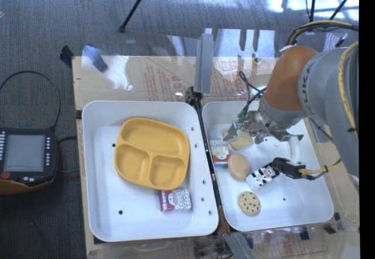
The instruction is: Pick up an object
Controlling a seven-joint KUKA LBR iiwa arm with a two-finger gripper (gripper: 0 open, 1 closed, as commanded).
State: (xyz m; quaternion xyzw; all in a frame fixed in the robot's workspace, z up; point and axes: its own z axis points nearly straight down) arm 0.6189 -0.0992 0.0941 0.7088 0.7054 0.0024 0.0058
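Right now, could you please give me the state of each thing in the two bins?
yellow tray: lying upright in the left bin, compartments bare
red carton: lying flat beside the tray
cookie: flat, right bin
round bun: resting, right bin
cow-print carton: on its side
gripper: low over the right bin

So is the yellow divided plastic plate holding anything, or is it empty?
Empty. The yellow divided plastic plate in the left white bin shows bare compartments; the small red-and-white packet lies beside it.
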